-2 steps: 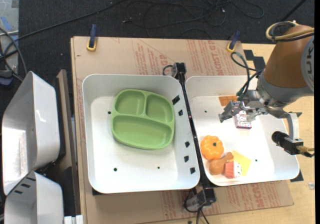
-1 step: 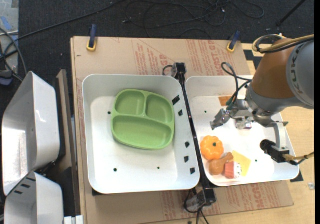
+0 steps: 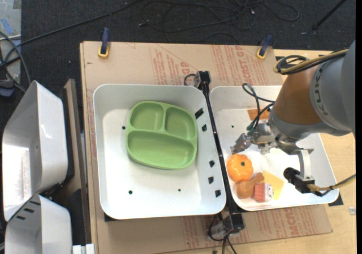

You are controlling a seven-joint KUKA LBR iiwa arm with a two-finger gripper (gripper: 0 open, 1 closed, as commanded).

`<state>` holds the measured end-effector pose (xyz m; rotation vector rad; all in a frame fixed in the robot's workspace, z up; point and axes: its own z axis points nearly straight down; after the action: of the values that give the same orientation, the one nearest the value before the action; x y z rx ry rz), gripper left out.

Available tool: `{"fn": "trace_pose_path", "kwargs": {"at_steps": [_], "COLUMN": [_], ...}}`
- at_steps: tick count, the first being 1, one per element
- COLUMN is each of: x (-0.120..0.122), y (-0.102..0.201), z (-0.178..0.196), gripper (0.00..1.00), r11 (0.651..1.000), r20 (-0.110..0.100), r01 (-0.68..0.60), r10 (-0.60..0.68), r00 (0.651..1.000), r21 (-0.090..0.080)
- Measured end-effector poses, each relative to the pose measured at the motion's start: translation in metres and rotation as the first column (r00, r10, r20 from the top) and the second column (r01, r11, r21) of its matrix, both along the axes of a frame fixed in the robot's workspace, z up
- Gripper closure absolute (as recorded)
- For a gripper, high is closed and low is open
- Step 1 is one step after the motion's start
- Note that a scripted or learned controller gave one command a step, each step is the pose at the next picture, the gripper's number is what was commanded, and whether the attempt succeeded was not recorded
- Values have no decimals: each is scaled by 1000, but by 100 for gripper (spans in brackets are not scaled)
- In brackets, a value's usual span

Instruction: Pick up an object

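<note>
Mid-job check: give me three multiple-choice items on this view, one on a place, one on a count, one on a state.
1. Where does the green plate lie?
A. left bin
B. right bin
C. on the bare bench

2. How many compartments does the plate have?
A. one
B. three
C. five

3. How does the orange pumpkin toy sit?
A. lifted clear of the bin
B. on the right bin's floor beside other small toys
C. on the green plate

Answers:
1 A: white left bin wall surrounds the plate.
2 B: two small sections above one long one.
3 B: it rests near the divider, below the gripper.
</note>
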<state>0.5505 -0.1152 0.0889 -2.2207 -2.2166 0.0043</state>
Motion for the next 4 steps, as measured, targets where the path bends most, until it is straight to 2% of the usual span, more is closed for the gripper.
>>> {"fn": "trace_pose_path", "kwargs": {"at_steps": [1,3,4], "x": [1,14,14], "y": [0,-2,-8], "z": [13,107,170], "gripper": [100,100,100], "r11": [1000,1000,1000], "r20": [5,11,11], "r01": [1,-5,-5], "r10": [-1,5,5], "r00": [1000,1000,1000], "r21": [0,-2,-3]}}
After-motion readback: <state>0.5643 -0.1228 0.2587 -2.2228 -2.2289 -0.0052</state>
